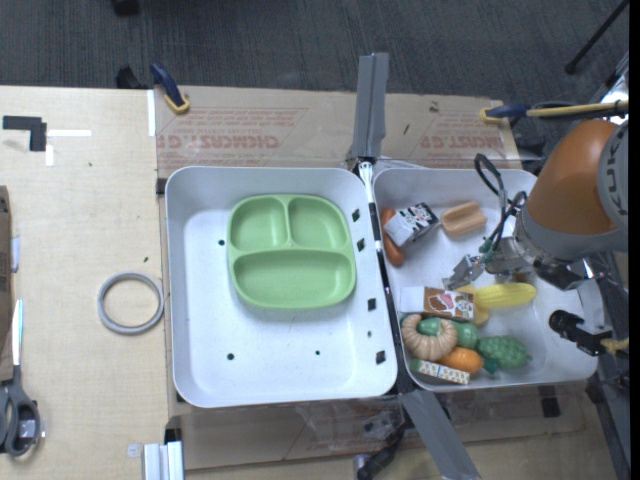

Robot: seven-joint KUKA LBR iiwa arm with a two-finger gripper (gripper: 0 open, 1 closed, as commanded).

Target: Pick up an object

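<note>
Claw (470, 268) low in right bin (560, 370), poised over toy pile, just left of corn (505, 294). Grip state: cannot tell. Green tray (292, 251) parked in left bin.

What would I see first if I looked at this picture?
Probably the big green plate with three sections, sitting in the left white bin. Next, the pile of toy food in the right bin, like a yellow corn cob and a green broccoli. The robot's gripper hangs over that pile, below its bright orange band.
</note>
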